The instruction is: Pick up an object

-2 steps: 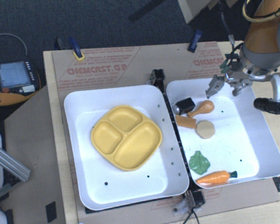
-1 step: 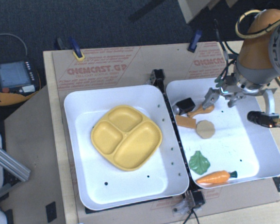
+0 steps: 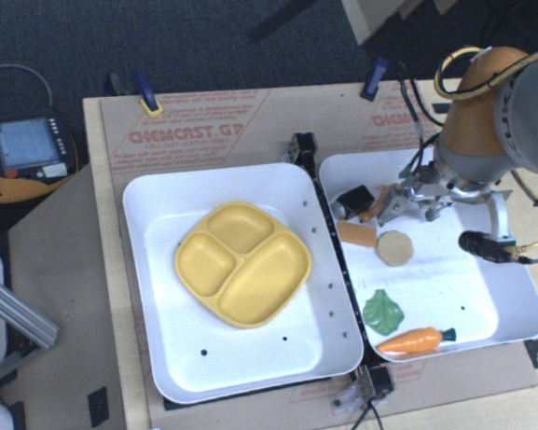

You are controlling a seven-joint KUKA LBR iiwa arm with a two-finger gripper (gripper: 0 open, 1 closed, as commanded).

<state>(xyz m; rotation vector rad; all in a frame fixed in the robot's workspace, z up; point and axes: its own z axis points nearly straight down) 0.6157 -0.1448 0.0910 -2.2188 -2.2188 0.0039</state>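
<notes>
My pincer [image 3: 401, 202] hovers in the right bin [image 3: 513, 324], grip unreadable; the mallet [image 3: 376, 241] lies just below-left.

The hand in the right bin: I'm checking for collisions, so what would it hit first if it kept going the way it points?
The hand points toward the view's left. First in that line looks to be the small black object, with the tan wooden piece just below it. Height above them is unclear.

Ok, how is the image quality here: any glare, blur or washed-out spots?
Camera view: even, soft lighting; the white bins look bright but keep their edges; the yellow divided plate and the carrot are sharp; the gripper area is cluttered and slightly soft.
</notes>
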